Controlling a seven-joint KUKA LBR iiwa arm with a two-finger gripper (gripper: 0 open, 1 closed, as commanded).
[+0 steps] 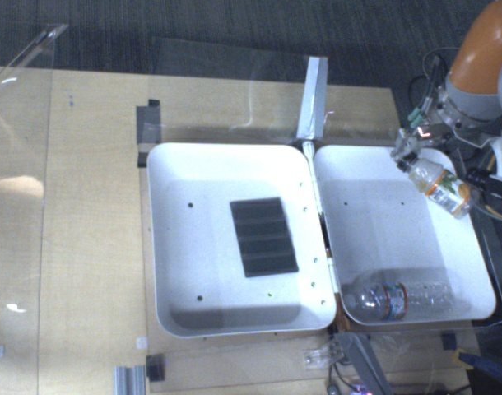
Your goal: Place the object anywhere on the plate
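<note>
A black ribbed plate (pixel 263 237) lies flat in the middle of the left bin (pixel 158 220). My gripper (pixel 407 153) hangs over the far right corner of the right bin (pixel 374 212). It is shut on the neck end of a small clear bottle with an orange label (pixel 441 187). That bottle slants down to the right, above the bin's right rim. A second, larger clear bottle (pixel 395 297) with a dark label lies on its side along the near wall of the right bin.
A metal divider post (pixel 313 97) rises behind the seam between the bins. Cables and arm hardware (pixel 490 179) crowd the right edge beside the right bin. Wooden bench (pixel 70 220) stretches to the left.
</note>
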